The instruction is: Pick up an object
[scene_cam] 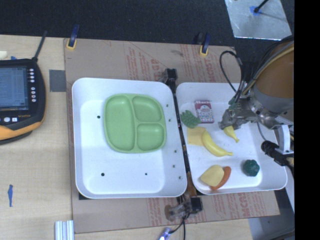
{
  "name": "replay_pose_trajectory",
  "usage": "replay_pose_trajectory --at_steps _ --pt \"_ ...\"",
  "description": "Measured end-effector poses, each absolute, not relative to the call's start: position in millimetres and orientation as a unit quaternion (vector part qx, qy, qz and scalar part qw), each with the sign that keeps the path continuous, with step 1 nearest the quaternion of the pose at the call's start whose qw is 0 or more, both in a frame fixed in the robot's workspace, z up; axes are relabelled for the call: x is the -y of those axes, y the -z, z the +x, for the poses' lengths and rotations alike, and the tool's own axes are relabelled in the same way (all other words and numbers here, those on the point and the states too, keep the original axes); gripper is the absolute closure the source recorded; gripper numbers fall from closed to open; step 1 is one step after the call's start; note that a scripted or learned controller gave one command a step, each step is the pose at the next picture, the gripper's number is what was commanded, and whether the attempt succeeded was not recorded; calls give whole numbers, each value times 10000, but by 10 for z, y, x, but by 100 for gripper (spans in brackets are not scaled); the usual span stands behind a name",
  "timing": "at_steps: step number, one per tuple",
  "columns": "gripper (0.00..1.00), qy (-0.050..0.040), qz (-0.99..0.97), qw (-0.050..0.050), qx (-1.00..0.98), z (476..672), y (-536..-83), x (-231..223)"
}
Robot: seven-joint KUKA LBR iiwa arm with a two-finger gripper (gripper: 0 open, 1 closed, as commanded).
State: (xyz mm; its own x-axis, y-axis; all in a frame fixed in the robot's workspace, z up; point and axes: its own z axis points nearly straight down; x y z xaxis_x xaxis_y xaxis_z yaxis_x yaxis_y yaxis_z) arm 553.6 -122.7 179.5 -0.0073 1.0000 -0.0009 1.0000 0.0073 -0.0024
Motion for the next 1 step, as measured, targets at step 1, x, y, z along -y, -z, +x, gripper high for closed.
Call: replay_pose_trajectory --at_steps 1 --pt "100 -8 -7054 15 7088 5405 -2397 520"
